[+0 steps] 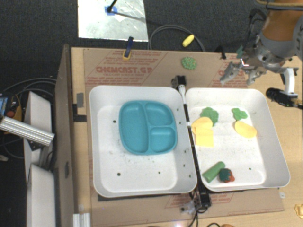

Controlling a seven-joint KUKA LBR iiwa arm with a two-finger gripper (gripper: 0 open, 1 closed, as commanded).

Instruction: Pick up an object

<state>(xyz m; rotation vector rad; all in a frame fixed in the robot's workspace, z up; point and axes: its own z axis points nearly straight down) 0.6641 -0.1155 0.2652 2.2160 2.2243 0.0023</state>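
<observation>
Hovering past the far edge of the right bin (272, 141), the gripper (240, 74) has fingers apart w/ nothing between, so approach step, next a drop onto one piece: 2 green florets, 2 yellow pcs, 1 green cylinder (213, 171), 1 red-green bit; left bin (102, 141) holds 1 blue tray (147, 127).

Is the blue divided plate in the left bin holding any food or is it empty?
Empty. The blue plate shows bare compartments; the toy food pieces all lie in the right bin.

At the frame's upper right, the grey arm (279, 41) wears an orange band (283, 20), dark cables looping beside its metallic wrist.
</observation>
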